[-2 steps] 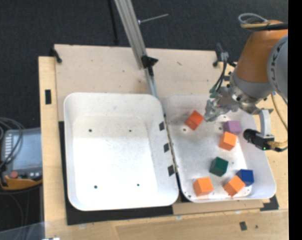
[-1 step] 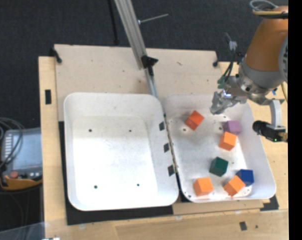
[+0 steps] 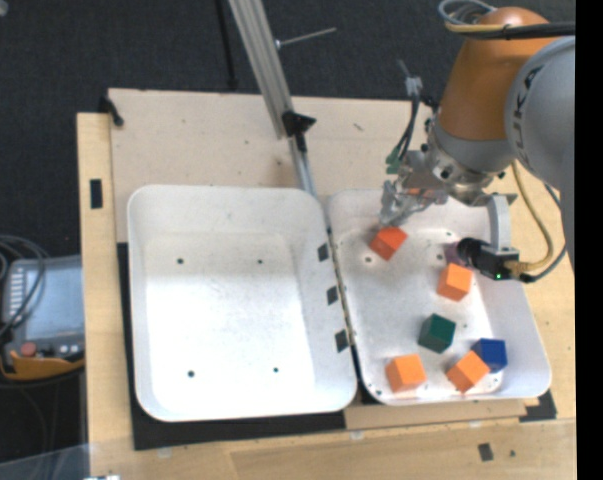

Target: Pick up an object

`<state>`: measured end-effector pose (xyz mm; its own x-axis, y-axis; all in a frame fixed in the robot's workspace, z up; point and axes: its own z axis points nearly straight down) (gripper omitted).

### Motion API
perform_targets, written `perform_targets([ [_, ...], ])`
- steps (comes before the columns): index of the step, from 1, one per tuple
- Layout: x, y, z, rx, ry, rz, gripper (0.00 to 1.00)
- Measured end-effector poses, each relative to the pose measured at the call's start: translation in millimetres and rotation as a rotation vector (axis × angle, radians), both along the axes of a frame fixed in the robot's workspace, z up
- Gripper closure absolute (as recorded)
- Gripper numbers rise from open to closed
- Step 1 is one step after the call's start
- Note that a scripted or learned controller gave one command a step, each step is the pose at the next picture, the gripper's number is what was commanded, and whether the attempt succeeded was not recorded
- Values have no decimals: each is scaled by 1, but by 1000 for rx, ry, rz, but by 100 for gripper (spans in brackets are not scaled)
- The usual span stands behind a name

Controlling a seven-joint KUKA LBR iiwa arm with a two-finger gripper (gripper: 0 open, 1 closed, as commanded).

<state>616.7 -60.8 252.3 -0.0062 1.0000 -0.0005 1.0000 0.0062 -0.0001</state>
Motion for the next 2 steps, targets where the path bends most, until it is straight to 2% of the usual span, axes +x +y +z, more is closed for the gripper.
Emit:
perform_targets([
  [1,8,59,-4,0,-2,0,100],
  [2,28,99,-8,0,-2,-1,100],
])
